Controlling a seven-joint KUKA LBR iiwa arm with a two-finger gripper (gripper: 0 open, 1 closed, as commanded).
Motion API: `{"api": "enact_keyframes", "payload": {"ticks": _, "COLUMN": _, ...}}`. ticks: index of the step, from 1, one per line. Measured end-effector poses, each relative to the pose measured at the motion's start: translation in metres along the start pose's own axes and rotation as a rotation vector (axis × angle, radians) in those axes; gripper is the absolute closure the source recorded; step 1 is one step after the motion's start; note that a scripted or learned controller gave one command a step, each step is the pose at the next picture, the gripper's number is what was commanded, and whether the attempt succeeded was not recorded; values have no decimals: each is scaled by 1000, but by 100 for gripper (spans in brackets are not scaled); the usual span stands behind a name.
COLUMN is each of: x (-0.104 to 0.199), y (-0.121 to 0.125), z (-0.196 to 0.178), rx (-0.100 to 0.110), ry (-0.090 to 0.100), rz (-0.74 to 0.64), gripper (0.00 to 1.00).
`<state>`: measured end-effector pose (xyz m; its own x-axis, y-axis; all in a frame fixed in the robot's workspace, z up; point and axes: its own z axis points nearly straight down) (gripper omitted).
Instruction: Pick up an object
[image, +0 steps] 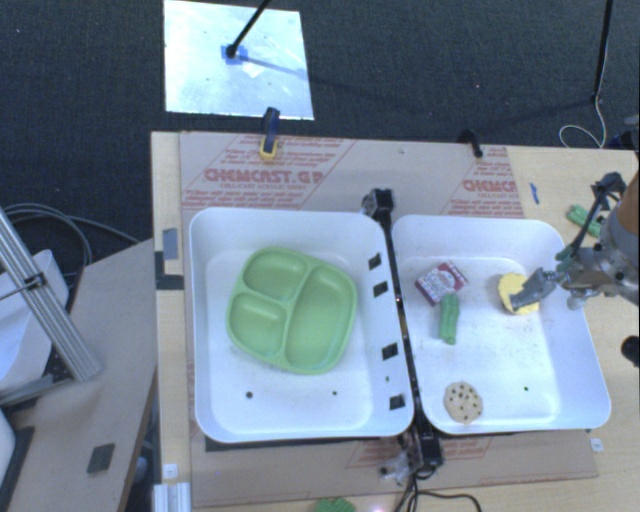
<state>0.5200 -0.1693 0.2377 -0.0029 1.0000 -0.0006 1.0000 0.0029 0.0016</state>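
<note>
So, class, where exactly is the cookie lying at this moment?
The cookie lies in the right bin, near its front edge on the camera view's lower side, below the green pickle and well apart from the gripper.

Two bins (300, 225) (560, 240) showing as smooth white plastic with a faint sheen. Green divided plate (292, 310), lying inside the left bin, looking like glossy moulded plastic. Board (330, 170) beneath the bins appearing as matt brown card or paper-faced sheet with red print. Square panel (238, 60) beyond the board reading as dull, brushed metal. Floor (80, 100) around the panel looking like dark, rough carpet.
</note>
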Motion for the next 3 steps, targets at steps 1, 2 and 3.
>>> {"api": "enact_keyframes", "payload": {"ticks": 1, "x": 80, "y": -16, "z": 67, "rx": 6, "ry": 5, "rz": -7, "gripper": 0}}
{"api": "enact_keyframes", "payload": {"ticks": 2, "x": 30, "y": 17, "z": 158, "rx": 1, "ry": -1, "rz": 3, "gripper": 0}}
{"api": "enact_keyframes", "payload": {"ticks": 3, "x": 32, "y": 17, "z": 143, "rx": -2, "ry": 0, "rz": 1, "gripper": 100}}
